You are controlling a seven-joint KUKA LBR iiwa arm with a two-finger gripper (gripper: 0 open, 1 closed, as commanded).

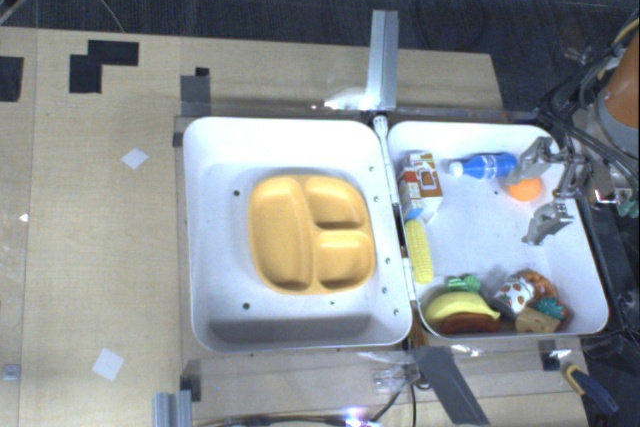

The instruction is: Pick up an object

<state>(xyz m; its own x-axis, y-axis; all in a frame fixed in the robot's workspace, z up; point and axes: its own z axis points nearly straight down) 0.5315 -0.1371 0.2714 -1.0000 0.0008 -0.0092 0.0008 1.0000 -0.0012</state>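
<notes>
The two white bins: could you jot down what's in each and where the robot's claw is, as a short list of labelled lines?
left bin: one yellow divided tray, three compartments, lying flat
right bin: blue bottle, orange ball, small carton, corn cob, banana, toy figures
gripper: over the right bin's far right part, beside the orange ball
fingers: spread apart, nothing between them
arm: enters from the right
</notes>
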